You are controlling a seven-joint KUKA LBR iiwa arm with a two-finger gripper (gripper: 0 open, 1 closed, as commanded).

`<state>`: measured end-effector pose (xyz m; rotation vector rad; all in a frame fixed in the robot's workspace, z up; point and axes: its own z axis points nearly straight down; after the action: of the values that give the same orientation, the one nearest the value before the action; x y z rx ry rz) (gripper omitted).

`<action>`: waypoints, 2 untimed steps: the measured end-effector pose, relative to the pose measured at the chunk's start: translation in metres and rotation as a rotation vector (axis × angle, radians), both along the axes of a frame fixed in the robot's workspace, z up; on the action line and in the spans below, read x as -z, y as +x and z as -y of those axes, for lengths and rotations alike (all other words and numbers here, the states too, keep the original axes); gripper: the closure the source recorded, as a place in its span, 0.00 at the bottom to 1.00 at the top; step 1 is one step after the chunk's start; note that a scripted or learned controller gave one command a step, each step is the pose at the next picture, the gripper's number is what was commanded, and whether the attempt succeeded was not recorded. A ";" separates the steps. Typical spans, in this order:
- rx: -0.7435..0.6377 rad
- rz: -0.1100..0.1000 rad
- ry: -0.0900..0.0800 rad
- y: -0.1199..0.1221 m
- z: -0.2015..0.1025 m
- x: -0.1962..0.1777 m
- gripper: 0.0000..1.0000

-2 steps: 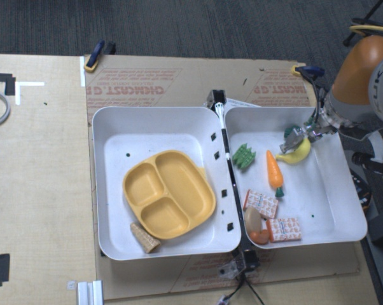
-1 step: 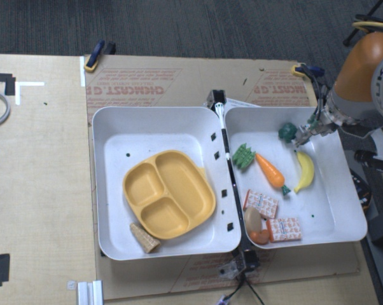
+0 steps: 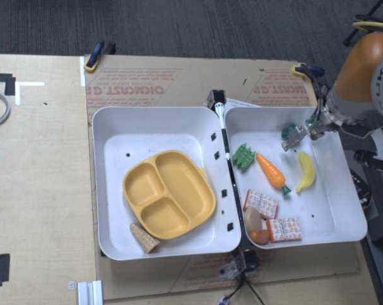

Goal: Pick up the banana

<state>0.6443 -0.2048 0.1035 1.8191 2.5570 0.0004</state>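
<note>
— What's on your counter (image 3: 39, 170), from the left edge across?

— Bare wood with black tape marks, then a brown cardboard sheet (image 3: 147, 84) under both bins. It has red print, upside down and mirrored from this angle; I can't read it with confidence. A blue clamp (image 3: 96, 54) pins its far left corner.

— And the left bin?

— The left bin (image 3: 109, 170) holds a yellow divided plate (image 3: 169, 194) with three compartments, and a tan wedge (image 3: 144, 238) touching the plate's near edge, towards the bin's near left corner.

— The right bin?

— In the right bin (image 3: 338, 215), just beside the shared wall, a green leafy toy (image 3: 243, 157), then a carrot (image 3: 271, 172) lying slantwise. Near the bin's front edge sit two red-and-white cartons (image 3: 261, 203), their print too small to read, with a tan and red rounded piece (image 3: 254, 224) between them.

— The banana?

— The banana (image 3: 305, 172) lies on the bin floor just right of the carrot, towards the right wall, nothing touching it.

— And your tool?

— My tool (image 3: 294, 136) hangs over the bin's far part, beyond the banana and apart from it. It holds nothing. I cannot tell how wide it is open.
</note>
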 end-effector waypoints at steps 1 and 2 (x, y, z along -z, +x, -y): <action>-0.324 -0.002 0.001 -0.049 0.002 0.011 0.00; -0.322 0.002 -0.001 -0.048 0.002 0.000 1.00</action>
<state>0.5963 -0.2065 0.1031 1.3844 2.8138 0.0017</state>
